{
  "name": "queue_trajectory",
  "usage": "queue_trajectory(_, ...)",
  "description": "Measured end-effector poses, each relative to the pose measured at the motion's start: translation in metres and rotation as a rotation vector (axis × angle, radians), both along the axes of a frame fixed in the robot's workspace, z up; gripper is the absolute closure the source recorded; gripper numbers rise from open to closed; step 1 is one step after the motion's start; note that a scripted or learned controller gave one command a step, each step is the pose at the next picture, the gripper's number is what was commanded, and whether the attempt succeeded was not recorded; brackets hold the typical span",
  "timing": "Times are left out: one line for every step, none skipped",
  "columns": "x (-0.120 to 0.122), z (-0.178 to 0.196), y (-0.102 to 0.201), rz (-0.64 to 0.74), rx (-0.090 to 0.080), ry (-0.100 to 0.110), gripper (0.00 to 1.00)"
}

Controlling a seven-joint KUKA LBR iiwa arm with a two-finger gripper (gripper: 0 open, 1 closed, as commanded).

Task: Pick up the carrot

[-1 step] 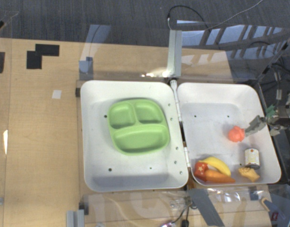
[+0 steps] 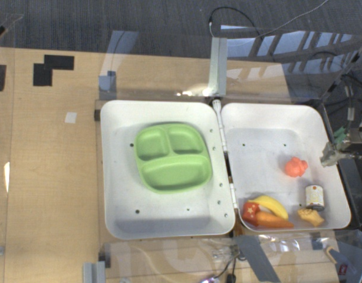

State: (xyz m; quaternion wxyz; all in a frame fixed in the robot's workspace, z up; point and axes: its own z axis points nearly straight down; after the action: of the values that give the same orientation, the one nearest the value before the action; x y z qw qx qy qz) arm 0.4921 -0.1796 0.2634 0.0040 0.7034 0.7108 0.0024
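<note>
The carrot (image 2: 273, 220) is a short orange piece lying on its side at the front edge of the right bin (image 2: 269, 128). It touches a yellow banana (image 2: 271, 206) just behind it and a red fruit (image 2: 250, 210) at its left end. My gripper (image 2: 336, 151) hangs at the right rim of the right bin, well behind and to the right of the carrot. Nothing shows between it and the carrot.
A pink-orange fruit (image 2: 296, 167), a small can (image 2: 313, 196) and a yellow-brown food piece (image 2: 311, 217) also lie in the right bin. The left bin (image 2: 119, 205) holds a green divided plate (image 2: 172, 157). A metal post (image 2: 218, 63) stands behind the bins.
</note>
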Motion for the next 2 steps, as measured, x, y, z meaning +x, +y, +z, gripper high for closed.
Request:
queue_trajectory(0.002,0.011,0.001,0.004,-0.001,-0.006,1.00)
queue_trajectory(0.012,0.159,-0.026,-0.075,-0.001,0.000,1.00)
